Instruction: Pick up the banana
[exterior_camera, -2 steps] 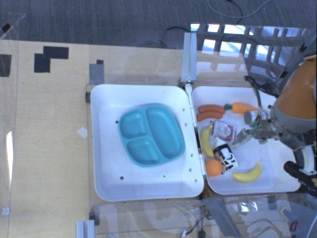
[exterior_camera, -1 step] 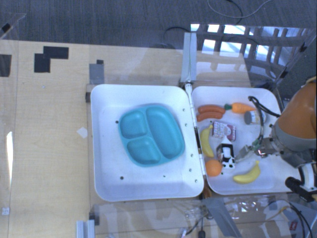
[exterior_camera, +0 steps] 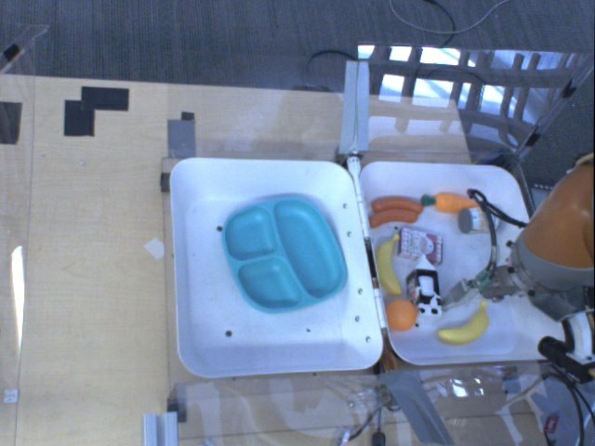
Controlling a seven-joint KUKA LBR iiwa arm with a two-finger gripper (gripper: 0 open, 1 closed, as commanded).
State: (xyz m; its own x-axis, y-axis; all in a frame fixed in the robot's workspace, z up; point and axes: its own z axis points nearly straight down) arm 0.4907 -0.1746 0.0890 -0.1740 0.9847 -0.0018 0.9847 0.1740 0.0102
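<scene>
At the frame's lower right, the gripper (exterior_camera: 462, 293) is hovering just above the banana (exterior_camera: 465, 328) for a grasp; I cannot tell the jaws' state.

One camera hangs fixed above the bench (exterior_camera: 93, 249), looking down at a slant. It stands far enough back to take in both white bins side by side: the left bin (exterior_camera: 195, 277) near the middle of the picture, the right bin (exterior_camera: 507, 189) toward the right edge. The dark floor (exterior_camera: 186, 17) runs across the top, and the arm (exterior_camera: 562, 240) enters from the right.
</scene>
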